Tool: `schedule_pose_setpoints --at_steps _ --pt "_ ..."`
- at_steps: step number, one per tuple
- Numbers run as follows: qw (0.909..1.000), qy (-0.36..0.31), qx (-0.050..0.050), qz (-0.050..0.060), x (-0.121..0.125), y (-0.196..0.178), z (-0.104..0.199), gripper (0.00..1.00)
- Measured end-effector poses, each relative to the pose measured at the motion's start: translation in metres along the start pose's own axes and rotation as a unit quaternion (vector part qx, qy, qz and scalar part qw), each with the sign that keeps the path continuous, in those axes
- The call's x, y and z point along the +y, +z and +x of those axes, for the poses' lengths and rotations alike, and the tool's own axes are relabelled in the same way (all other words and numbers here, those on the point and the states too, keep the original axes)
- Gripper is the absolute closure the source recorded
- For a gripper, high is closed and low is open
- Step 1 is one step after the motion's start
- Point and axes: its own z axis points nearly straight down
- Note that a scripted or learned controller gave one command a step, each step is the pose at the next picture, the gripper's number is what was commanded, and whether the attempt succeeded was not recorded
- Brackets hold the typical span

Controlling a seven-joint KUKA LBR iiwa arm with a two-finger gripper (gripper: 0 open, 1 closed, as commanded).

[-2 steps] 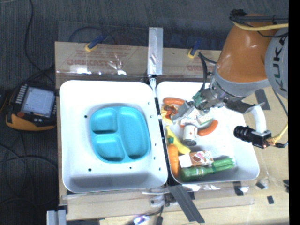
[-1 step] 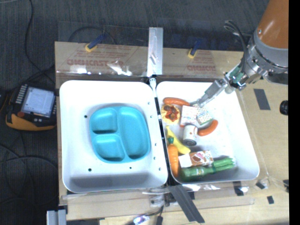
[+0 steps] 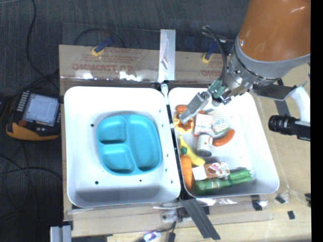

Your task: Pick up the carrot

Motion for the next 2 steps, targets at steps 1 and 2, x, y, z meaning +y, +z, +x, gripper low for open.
schedule_pose_setpoints --at_steps 1,2 --pt "0.9959 -0.091 0.001 0.001 -0.018 0.146 -0.044 0.0" --pt "0.9772 -0.212 -0.001 0.0 0.009 0.011 -0.129 0.0"
